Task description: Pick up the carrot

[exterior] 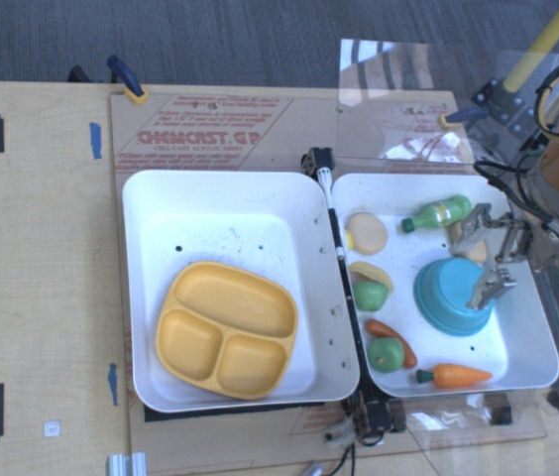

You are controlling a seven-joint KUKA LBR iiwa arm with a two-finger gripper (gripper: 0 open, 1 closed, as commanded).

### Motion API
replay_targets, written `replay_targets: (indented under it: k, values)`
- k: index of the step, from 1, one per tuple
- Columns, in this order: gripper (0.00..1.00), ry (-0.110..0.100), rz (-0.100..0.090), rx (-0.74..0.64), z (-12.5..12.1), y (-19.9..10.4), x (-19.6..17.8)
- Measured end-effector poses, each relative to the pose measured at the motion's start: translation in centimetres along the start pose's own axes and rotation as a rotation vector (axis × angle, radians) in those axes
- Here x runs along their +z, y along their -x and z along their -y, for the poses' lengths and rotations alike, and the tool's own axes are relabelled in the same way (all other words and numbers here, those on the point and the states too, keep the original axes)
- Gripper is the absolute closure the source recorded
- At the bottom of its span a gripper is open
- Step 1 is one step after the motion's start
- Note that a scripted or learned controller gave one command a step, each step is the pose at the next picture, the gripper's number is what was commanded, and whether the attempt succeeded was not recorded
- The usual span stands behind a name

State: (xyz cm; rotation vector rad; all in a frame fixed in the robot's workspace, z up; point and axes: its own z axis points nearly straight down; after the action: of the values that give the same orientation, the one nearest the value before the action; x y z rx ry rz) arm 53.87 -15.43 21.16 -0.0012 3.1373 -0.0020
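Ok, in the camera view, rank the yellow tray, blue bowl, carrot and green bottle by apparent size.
1. Yellow tray
2. Blue bowl
3. Green bottle and carrot look about alike, so I won't rank them.

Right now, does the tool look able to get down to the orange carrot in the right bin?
Probably yes: the orange carrot lies uncovered near the white bin's front wall, apart from the blue bowl under the tool.

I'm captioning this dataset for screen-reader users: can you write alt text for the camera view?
Seen from above, a robot gripper hangs over a blue bowl in the right white bin, with the carrot lying untouched near the bin's front edge. The left white bin holds a yellow divided tray.
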Motion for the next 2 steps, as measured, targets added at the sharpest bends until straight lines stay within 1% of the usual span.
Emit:
replay_targets:
  k: [1, 2]
  values:
    - [0.00, 0.002, -0.003, 0.033, -1.3, -5.1, 0.0]
    - [0.00, 0.002, -0.004, -0.033, -3.0, -5.8, -0.7]
